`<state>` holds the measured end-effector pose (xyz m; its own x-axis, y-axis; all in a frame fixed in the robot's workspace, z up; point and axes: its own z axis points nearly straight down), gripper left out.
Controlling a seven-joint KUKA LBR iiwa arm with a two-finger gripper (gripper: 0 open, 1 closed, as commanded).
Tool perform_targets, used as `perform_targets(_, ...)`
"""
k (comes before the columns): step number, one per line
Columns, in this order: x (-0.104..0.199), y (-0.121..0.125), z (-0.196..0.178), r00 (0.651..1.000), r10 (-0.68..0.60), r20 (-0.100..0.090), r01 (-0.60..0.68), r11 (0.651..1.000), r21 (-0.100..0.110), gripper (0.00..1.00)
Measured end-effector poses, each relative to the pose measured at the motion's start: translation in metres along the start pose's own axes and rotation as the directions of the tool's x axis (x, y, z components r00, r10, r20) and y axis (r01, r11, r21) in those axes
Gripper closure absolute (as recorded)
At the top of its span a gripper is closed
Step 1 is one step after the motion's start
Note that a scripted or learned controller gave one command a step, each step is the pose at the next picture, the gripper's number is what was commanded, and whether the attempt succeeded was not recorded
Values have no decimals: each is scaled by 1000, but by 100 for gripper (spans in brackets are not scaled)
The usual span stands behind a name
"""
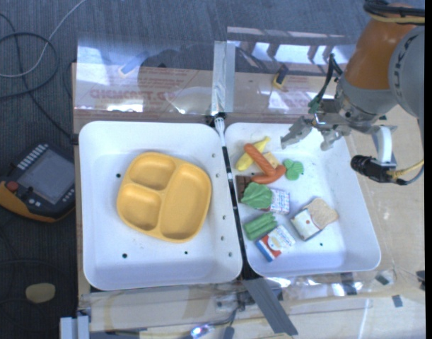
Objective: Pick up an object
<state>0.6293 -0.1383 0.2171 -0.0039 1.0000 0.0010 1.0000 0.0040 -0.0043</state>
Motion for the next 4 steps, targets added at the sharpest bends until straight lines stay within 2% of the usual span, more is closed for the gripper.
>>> perform_targets(1, 31, -43, 38, 970, 244, 0, -244, 970, 1, 0)
perform_targets(2, 32, -43, 32, 970, 242, -1, -242, 970, 5, 100)
perform_targets(3, 2, -67, -27, 1000, 28, 4, -28, 1000, -2, 100)
perform_targets(4, 2, -67, -27, 1000, 28, 3, -28, 1000, -2, 0)
